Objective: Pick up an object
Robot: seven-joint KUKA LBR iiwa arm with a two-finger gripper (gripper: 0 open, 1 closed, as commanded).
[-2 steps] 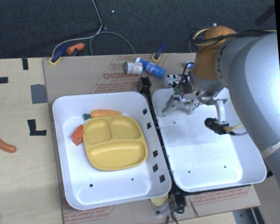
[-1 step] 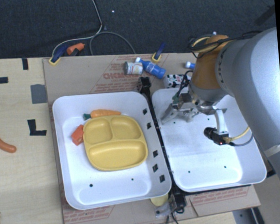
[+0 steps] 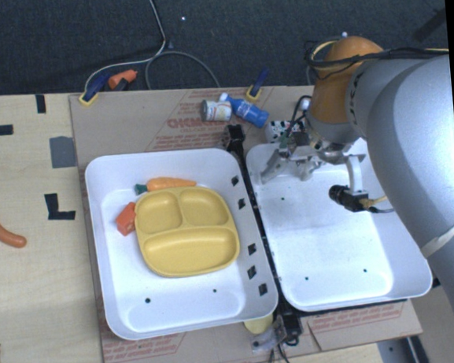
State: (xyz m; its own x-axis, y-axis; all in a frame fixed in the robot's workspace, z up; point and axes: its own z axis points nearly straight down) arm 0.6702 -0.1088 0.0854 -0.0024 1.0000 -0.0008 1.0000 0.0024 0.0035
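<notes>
A yellow divided plate (image 3: 188, 229) lies in the left bin (image 3: 115, 305). An orange carrot (image 3: 170, 183) rests against the plate's far edge, and a red-orange piece (image 3: 126, 218) with a small green bit (image 3: 141, 189) sits at its left. My gripper (image 3: 287, 169) hangs low over the far left corner of the right bin (image 3: 339, 285), close to the divider between the bins. Its fingers are spread open and nothing is between them. None of the objects touches the gripper.
A white and blue bottle (image 3: 232, 109) lies on the cardboard behind the bins. An orange sausage (image 3: 4, 229) lies on the bench at far left. Clamps (image 3: 112, 82) and a cable sit at the back edge. The arm's bulk (image 3: 414, 152) overhangs the right bin's right side.
</notes>
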